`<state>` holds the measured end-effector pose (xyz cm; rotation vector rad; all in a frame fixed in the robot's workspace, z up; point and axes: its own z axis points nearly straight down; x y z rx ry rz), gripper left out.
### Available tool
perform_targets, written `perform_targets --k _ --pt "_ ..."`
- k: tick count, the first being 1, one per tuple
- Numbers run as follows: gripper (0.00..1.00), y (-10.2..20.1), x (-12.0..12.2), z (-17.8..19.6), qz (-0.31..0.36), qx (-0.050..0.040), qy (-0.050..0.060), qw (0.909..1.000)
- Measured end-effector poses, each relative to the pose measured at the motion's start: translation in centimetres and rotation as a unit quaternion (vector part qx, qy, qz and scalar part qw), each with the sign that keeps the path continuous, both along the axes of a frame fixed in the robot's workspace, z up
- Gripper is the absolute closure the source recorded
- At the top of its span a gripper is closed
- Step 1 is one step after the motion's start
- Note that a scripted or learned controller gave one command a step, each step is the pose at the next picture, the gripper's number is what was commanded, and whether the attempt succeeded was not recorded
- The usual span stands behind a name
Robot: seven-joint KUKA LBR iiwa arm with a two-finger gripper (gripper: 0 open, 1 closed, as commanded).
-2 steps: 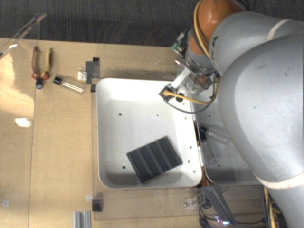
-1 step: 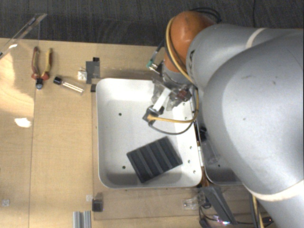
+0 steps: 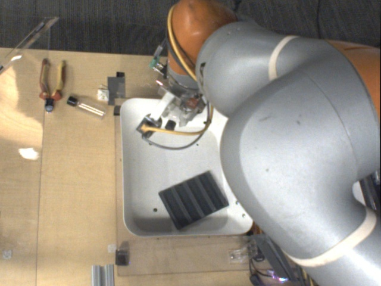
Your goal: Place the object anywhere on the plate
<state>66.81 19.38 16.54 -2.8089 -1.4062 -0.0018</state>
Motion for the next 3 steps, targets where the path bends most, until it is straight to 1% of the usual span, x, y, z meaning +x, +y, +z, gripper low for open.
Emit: perform_targets --k 1,2,3 --pt "1.00 4.2 0.0 4.8 0.148 -0.0002 0.000 0.9890" --pt "1.00 4.0 -7.9 -2.6 0.285 0.0002 0.000 0.9586" --pt "1.00 2.6 -3.2 7.8 0.489 -0.0009 -0.003 0.8722"
